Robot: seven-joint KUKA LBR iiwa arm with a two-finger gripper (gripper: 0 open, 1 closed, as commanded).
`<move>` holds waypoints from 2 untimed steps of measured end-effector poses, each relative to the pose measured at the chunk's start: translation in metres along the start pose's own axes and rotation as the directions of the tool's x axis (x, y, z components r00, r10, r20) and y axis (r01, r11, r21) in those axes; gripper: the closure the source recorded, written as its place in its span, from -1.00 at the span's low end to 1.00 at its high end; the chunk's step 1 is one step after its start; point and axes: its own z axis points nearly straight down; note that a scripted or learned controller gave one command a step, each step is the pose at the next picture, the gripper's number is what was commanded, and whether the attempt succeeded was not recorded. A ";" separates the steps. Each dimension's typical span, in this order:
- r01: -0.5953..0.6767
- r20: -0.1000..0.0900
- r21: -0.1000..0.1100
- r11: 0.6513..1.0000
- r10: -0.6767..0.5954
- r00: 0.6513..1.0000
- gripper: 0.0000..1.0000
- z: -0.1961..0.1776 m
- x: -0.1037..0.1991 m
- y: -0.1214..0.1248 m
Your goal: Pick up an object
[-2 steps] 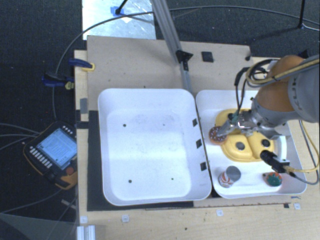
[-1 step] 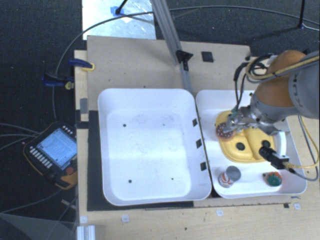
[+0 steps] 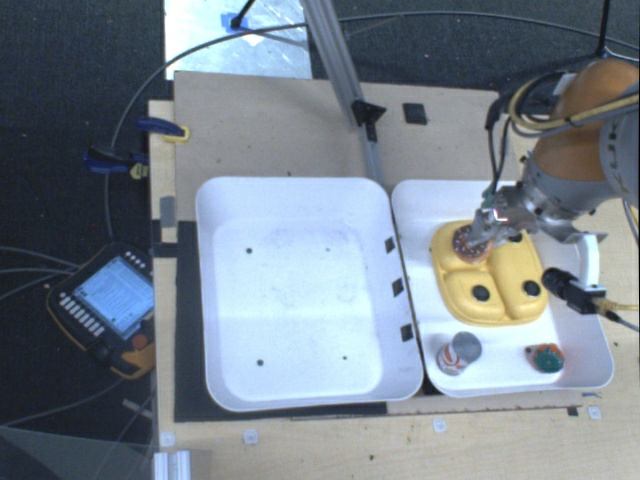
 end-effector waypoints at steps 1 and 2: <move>-0.002 0.001 0.000 1.000 0.002 1.000 1.00 -0.058 -0.010 0.002; 0.000 0.000 0.001 1.000 0.000 1.000 1.00 -0.112 -0.011 0.003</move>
